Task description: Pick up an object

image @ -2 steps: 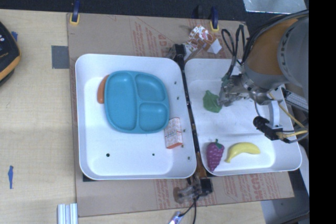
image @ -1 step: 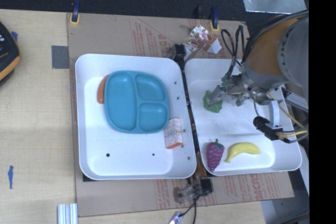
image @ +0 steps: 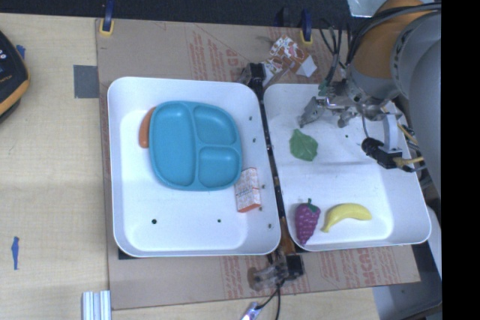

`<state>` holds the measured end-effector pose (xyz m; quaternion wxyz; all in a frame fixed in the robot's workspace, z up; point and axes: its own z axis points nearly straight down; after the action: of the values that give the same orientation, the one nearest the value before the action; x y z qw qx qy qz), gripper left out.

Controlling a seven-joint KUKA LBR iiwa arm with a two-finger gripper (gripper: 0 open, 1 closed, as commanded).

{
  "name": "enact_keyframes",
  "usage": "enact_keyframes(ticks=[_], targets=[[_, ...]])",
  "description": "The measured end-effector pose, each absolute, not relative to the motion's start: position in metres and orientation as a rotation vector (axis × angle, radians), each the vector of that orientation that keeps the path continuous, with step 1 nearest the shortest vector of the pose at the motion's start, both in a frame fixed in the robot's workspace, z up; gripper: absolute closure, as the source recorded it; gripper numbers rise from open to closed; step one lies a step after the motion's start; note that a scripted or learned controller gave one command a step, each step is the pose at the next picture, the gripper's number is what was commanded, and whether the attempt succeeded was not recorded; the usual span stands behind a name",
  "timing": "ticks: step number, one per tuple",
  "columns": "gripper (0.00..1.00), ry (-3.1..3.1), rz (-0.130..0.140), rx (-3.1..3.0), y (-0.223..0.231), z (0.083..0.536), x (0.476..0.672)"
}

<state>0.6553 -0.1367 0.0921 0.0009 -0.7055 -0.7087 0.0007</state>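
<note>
The jaws [image: 324,110] are hanging over the far end of the right bin [image: 405,230], and whether they are spread or pressed together I cannot tell. A green leaf [image: 304,145] is lying just beside them, with grapes [image: 306,219] and a banana [image: 346,215] sitting together at the near end. In the left bin [image: 127,225] a blue plate [image: 195,145] is partly covering an orange piece [image: 144,129], and a small packet [image: 247,189] is lying at the plate's near right corner.
</note>
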Motion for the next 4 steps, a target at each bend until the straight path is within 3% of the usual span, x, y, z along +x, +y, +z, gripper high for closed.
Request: enact_keyframes(ticks=[1, 2, 3, 4], targets=[[0.00, -2.224, 0.006, -2.215, -0.105, 0.092, 0.579], [0.00, -2.223, 0.002, -2.217, -0.108, 0.092, 0.633], [0.00, -2.222, 0.004, -2.216, -0.112, 0.092, 0.629], [0.00, -2.225, 0.006, -2.214, -0.097, 0.091, 0.552]])
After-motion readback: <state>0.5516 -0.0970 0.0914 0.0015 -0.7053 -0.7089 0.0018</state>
